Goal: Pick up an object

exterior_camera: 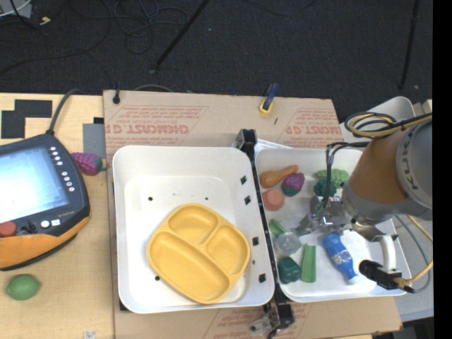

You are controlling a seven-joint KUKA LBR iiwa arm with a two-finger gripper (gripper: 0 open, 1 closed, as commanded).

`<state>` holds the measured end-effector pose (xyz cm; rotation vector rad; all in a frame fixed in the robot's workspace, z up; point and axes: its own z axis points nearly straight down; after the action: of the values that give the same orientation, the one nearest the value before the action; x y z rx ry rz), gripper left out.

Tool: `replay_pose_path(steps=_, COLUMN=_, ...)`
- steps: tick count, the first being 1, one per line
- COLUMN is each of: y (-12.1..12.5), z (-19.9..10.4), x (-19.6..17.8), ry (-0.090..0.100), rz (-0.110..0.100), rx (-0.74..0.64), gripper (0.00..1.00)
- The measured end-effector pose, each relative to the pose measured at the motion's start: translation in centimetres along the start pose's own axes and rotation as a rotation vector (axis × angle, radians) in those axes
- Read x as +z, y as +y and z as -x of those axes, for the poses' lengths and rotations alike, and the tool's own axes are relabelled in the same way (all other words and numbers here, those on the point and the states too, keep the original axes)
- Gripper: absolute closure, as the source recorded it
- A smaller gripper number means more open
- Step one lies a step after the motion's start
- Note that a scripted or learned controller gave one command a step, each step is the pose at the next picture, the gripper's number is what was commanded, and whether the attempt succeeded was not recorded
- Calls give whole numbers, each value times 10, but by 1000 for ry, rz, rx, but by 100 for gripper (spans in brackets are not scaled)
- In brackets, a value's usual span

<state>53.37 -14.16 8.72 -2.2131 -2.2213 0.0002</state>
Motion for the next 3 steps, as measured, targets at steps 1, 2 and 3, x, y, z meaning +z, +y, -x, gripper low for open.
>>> replay_pose_path(steps=1, y=-29, z=63, x=-1, ry=-5, rz=-1, rx=8, gripper=0)
replay_pose_path(steps=2, y=-16, z=-21, x=0, ry=-6, rz=2, rx=8, gripper=0)
replay_pose_path(steps=3, y=-35, z=71, x=-1, ry=-9, rz=2, rx=10, gripper=0)
